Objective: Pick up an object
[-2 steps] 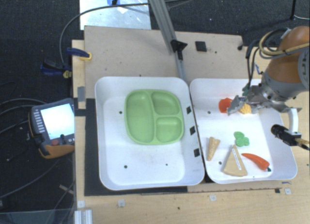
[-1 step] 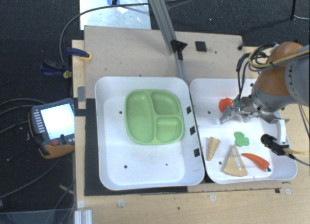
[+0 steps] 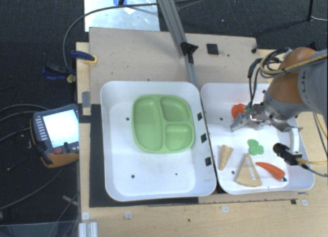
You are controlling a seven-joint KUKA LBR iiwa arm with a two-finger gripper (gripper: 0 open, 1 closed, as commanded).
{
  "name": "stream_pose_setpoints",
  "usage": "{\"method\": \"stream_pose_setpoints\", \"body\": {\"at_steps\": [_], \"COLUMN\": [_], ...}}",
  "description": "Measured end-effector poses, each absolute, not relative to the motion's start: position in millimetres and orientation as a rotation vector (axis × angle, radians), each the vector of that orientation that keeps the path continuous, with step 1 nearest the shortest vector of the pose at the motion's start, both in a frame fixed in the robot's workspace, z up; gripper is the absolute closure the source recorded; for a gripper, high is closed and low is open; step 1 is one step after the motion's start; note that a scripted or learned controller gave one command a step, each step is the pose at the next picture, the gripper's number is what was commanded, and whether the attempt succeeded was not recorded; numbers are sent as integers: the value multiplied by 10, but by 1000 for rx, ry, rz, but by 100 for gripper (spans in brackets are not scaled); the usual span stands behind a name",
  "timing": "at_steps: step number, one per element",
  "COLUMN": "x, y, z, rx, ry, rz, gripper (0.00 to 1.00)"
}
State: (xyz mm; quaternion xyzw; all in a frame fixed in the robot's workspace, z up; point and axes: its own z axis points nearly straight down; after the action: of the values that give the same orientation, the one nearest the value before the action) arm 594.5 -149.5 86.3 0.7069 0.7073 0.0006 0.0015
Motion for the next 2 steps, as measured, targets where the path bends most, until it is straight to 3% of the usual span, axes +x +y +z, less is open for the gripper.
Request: {"method": "stream_pose_setpoints", "body": {"at_steps": [1, 2], "x": [5974, 6040], "y": [-1486, -1516], "z": [994, 1607], "rx": [2215, 2214], "ry": [2218, 2224], "rz": [13, 4], "gripper": [100, 100]}}
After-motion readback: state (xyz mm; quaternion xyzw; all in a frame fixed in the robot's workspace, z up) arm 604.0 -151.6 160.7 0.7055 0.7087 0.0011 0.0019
